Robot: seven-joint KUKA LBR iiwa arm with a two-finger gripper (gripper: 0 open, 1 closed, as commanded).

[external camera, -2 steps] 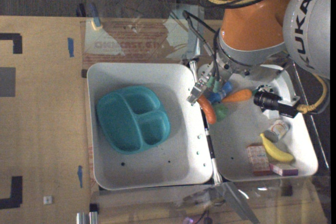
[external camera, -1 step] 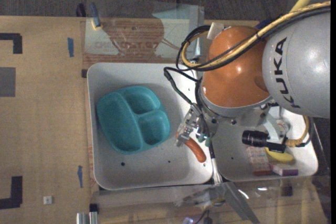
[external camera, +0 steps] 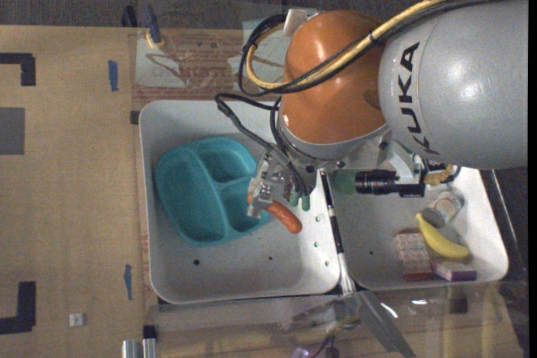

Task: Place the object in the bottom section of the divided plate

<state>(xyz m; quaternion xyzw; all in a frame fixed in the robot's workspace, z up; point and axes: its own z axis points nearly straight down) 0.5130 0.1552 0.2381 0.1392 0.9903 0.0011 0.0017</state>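
Observation:
A teal divided plate point(external camera: 197, 189) lies in the left white bin point(external camera: 243, 277), with one large section on the left and two smaller ones on the right. My gripper point(external camera: 270, 195) hangs over the plate's lower right edge. An orange carrot-like object point(external camera: 284, 217) sits at the fingertips, sticking out down and to the right past the plate's rim. The fingers appear closed on its upper end. The arm's orange band and grey body hide the bin's upper right part.
The right bin point(external camera: 373, 251) holds a yellow banana point(external camera: 442, 237), a pinkish wrapped pack point(external camera: 411, 251), a small purple box point(external camera: 456, 272) and a small jar point(external camera: 445, 205). The wall between the bins runs just right of the gripper. A cardboard surface lies to the left.

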